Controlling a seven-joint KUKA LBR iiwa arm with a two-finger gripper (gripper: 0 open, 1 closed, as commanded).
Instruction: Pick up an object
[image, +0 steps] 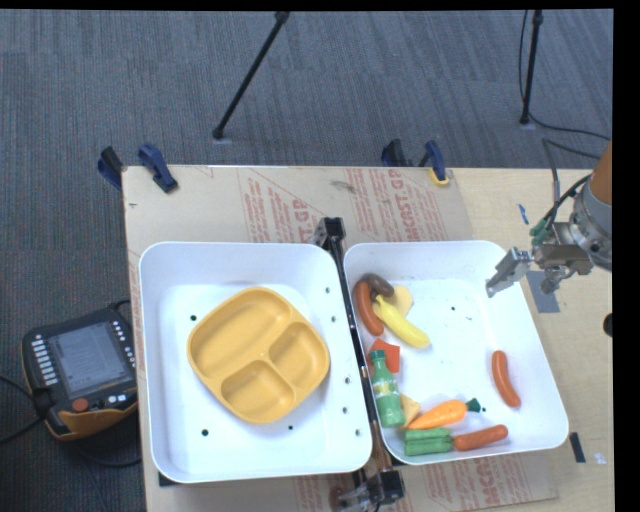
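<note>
The bench is showing red printed lettering on its cardboard top, but it's upside down and I can't really read it. The left bin is holding a yellow divided plate with three compartments, sitting pretty much in the middle. The right bin is carrying all the toy food: a banana lying next to a brown-red sausage near the left wall, a green bottle with a yellow label below them, then a carrot, a green veggie piece and a hot dog along the front, plus another sausage off alone on the right. The gripper is hovering over the right bin's upper right corner, fingers spread apart, gripping nothing.
</note>
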